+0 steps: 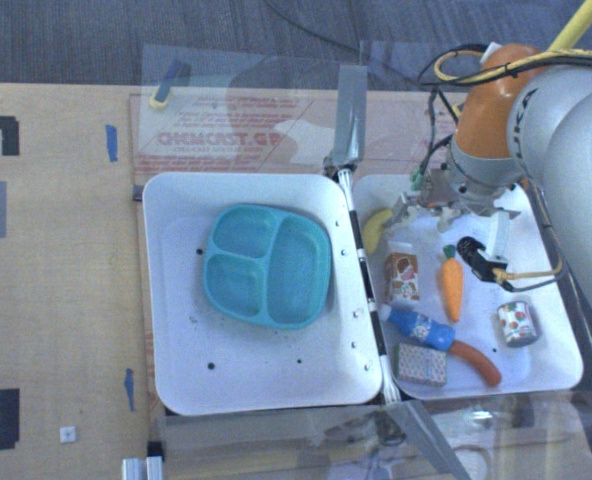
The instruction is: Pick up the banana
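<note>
The banana (pixel 376 230), yellow with a greenish tint, lies at the far left edge of the right bin (pixel 561 368), against the wall between the two bins. My gripper (pixel 408 211) hangs low over the back of that bin, just to the right of the banana's upper end. Close as they are, I see nothing of the banana inside the gripper. The grey arm with its orange band (pixel 491 118) reaches in from the right and hides the bin's back right corner.
The right bin also holds a small carton (pixel 403 276), a carrot (pixel 452 288), a blue bottle (pixel 421 328), a red sausage (pixel 476 363), a patterned box (pixel 422 364) and a can (pixel 516 323). A teal divided plate (pixel 268 265) lies in the left bin (pixel 176 368).
</note>
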### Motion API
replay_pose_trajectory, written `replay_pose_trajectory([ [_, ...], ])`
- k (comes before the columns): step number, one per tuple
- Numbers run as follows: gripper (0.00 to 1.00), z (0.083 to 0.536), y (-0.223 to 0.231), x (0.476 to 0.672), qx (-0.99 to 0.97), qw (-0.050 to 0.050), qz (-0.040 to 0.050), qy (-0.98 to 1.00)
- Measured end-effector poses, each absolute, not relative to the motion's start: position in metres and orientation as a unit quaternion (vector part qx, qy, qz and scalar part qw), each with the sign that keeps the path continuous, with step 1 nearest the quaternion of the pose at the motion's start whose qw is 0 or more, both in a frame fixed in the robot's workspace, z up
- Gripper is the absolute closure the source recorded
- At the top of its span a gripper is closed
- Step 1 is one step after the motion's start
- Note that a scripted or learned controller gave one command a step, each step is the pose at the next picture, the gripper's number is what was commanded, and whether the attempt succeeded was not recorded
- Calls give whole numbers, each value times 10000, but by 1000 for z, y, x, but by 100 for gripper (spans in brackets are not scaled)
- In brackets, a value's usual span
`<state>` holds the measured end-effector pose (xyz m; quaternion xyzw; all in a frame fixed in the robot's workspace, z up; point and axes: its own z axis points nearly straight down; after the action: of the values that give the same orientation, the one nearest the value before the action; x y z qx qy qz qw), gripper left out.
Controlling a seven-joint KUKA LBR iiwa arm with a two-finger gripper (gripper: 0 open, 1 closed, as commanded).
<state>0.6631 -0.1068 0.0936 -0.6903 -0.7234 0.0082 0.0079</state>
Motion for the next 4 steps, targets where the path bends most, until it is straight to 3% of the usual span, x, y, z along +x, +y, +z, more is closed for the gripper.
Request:
replay_pose_trajectory([
  [4, 0, 94, -94, 663, -8100, 146, 94, -5861],
])
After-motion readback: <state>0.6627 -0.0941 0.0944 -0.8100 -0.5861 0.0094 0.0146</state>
